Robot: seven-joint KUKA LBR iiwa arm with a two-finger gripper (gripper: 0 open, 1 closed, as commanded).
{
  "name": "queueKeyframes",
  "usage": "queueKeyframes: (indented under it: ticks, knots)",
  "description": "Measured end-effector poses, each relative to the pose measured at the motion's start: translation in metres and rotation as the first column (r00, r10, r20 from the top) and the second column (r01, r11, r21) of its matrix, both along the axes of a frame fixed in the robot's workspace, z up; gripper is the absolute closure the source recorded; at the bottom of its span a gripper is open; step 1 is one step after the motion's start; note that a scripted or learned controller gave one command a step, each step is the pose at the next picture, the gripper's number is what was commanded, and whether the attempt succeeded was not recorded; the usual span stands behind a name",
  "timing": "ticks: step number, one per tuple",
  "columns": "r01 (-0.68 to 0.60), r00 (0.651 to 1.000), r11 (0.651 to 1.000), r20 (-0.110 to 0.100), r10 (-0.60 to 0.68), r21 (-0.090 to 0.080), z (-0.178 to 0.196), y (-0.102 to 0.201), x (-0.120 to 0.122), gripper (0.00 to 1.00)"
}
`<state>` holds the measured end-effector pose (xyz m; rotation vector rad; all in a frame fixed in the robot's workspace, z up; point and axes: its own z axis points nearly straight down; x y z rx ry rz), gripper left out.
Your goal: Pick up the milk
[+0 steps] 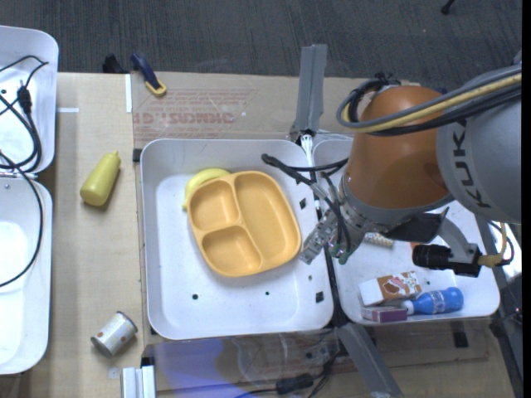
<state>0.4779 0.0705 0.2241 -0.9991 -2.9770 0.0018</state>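
The milk (390,288) is a small white carton with brown and orange print, lying in the right bin (489,301) near its front edge. My gripper (325,240) hangs low over the divider between the two bins, to the upper left of the milk and apart from it. The arm's orange band (397,152) and grey wrist hide much of the right bin's back half.
A blue bottle (437,301) and a purple box (383,313) lie right beside the milk. The left bin (166,288) holds a yellow divided plate (242,220) with a banana (204,179) behind it. A yellow squeeze bottle (100,179) and a can (114,332) lie outside on the bench.
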Motion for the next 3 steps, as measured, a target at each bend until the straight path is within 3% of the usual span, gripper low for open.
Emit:
queueKeyframes:
  ticks: [1,2,3]
  knots:
    - [-0.293,0.956,0.956,-0.001,0.293,0.001,-0.033,-0.047,0.0,1.0]
    - [-0.564,0.826,0.826,0.003,0.564,0.001,-0.033,-0.004,0.0,1.0]
    - [-0.679,0.734,0.734,0.002,0.679,0.001,-0.033,-0.051,0.001,1.0]
